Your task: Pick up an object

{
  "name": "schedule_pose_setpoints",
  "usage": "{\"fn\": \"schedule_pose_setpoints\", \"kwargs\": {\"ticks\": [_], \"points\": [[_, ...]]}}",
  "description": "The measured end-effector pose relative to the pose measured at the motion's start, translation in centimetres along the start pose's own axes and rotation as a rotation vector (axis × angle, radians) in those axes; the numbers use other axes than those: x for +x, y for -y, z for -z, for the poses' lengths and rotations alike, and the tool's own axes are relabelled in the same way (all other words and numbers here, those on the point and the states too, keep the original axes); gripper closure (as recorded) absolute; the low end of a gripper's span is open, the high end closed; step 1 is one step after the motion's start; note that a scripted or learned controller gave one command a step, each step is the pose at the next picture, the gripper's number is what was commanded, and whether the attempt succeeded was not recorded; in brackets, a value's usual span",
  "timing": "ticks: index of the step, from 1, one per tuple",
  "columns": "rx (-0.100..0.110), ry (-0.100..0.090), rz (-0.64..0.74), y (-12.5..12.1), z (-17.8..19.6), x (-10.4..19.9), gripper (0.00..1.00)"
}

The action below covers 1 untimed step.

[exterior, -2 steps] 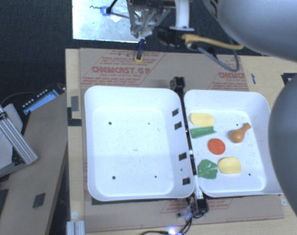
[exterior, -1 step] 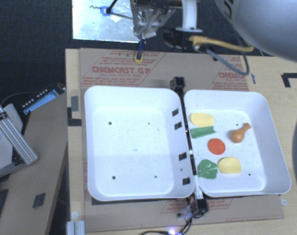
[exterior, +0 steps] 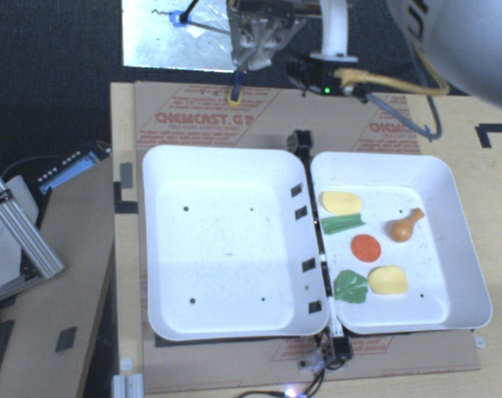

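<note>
1. Closest to the lens looms the grey arm (exterior: 450, 23), a big blurred curve in the upper right corner, with a yellow cable (exterior: 383, 79) trailing off it.
2. And there's the hand (exterior: 253, 52), up at the top centre, hanging over the far end of the desk (exterior: 209, 118), beyond both bins and well apart from every object.
3. I cannot tell how its parts stand; the metal tip is a blur from here, and nothing shows gripped in it.
4. Just below the hand on the cardboard sits a small yellow and blue bit (exterior: 234, 98).
5. Nearer us than the hand, and directly below it in the view, lies the left bin (exterior: 164, 305).
6. Down and to the right of the hand, the right bin (exterior: 462, 247) carries all the goods.
7. A yellow piece (exterior: 340, 201) lies nearest the hand, with a green bean pod (exterior: 343, 223) just beside it.
8. Further off: a red disc (exterior: 366, 248), a toy drumstick (exterior: 406, 225), a green leaf (exterior: 350, 287) and a second yellow piece (exterior: 388, 280) touching that leaf.
</note>
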State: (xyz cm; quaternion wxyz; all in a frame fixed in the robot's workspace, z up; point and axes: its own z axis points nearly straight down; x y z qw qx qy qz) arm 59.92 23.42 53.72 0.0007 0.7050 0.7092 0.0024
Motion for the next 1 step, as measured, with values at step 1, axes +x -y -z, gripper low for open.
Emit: {"fn": "schedule_pose_setpoints", "kwargs": {"ticks": [1], "points": [[0.002, 0.001, 0.000, -0.08, -0.19, 0.02, 0.00]]}}
